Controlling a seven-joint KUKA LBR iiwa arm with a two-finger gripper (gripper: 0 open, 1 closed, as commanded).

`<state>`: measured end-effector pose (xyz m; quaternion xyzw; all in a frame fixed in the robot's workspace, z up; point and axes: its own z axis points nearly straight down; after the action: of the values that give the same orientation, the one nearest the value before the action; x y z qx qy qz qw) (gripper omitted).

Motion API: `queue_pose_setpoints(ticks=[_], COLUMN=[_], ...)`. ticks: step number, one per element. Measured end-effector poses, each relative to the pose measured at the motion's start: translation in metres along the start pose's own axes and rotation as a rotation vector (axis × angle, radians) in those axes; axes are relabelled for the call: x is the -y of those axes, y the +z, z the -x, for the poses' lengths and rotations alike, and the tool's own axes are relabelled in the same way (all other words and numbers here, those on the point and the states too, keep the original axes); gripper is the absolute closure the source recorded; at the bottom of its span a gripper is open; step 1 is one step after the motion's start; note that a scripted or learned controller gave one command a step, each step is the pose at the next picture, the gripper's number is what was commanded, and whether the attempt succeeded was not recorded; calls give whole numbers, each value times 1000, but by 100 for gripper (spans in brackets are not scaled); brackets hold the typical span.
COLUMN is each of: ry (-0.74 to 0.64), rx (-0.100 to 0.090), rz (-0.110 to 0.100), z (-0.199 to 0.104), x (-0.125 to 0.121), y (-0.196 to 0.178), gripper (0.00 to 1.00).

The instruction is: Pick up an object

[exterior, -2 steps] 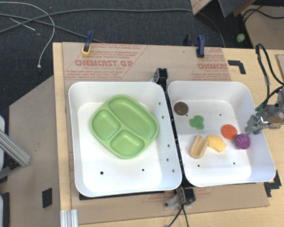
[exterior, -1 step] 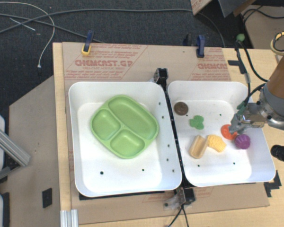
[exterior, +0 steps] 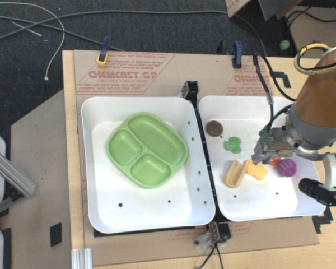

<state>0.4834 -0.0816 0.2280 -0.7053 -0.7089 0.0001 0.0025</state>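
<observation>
Camera view from above gives me the pincer (exterior: 261,157) low over the right bin (exterior: 252,209), but I cannot tell whether it is apart or together. Just below its tip lies a yellow ridged piece (exterior: 257,171), touching or nearly so. A tan roll (exterior: 234,174) sits to the pincer's left, beside the yellow piece. A purple lump (exterior: 287,167) lies just right of it, a green piece (exterior: 232,145) up-left, a brown disc (exterior: 214,128) farther up-left. Well left, the left bin (exterior: 101,206) bears a green divided plate (exterior: 147,149).

Grey arm (exterior: 312,129) (orange band above), dark tool (exterior: 261,154).
</observation>
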Motion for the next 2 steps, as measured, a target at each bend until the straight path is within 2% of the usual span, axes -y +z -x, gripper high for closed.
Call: queue_pose_setpoints(ticks=[2], ry=[-2], rx=[2], rz=[5], z=[-113], x=[-5], y=[-13], gripper=[100])
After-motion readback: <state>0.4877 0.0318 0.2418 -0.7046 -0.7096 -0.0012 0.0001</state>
